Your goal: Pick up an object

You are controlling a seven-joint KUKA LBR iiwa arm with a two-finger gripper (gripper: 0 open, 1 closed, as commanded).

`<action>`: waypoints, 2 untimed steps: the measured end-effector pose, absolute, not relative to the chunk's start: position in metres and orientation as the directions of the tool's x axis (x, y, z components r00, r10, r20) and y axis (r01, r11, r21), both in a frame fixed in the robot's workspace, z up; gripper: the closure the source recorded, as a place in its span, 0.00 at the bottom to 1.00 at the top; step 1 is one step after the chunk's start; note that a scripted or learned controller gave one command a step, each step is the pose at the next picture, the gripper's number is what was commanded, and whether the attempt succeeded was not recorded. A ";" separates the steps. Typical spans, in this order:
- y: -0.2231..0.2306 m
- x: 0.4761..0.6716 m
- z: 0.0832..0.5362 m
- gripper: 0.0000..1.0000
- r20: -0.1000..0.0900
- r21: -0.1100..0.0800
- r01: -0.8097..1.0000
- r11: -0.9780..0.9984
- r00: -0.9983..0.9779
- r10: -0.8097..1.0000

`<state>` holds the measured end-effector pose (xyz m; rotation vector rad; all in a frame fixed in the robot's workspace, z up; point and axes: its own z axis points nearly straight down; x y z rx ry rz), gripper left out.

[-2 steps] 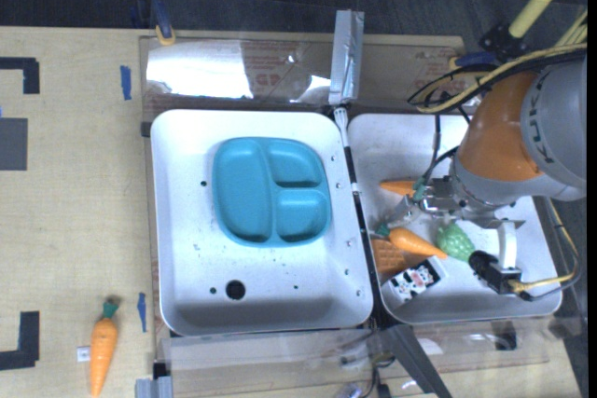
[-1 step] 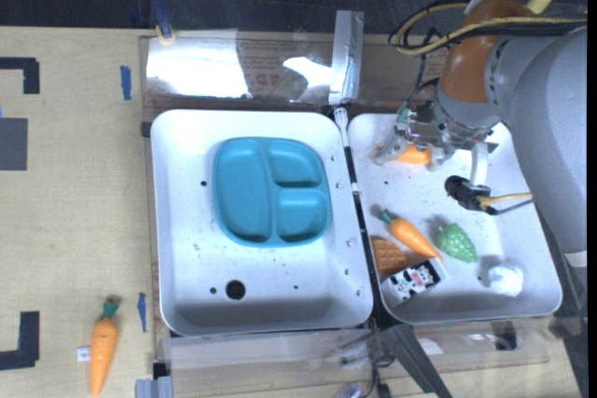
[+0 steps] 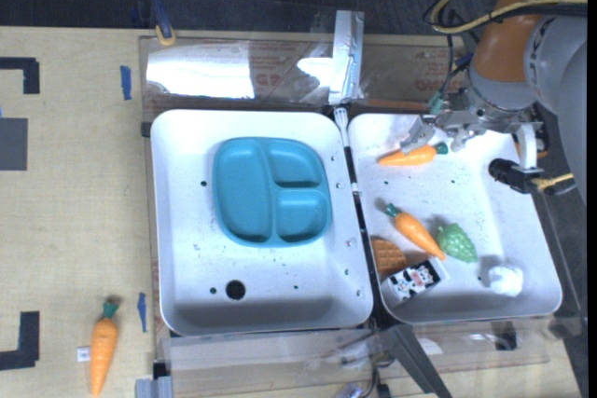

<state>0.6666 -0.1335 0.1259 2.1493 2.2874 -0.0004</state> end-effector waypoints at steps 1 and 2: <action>-0.103 0.673 0.102 0.00 -0.014 0.024 0.999 0.045 -0.044 0.999; -0.096 0.666 0.085 0.00 -0.001 0.000 0.999 0.048 -0.048 0.999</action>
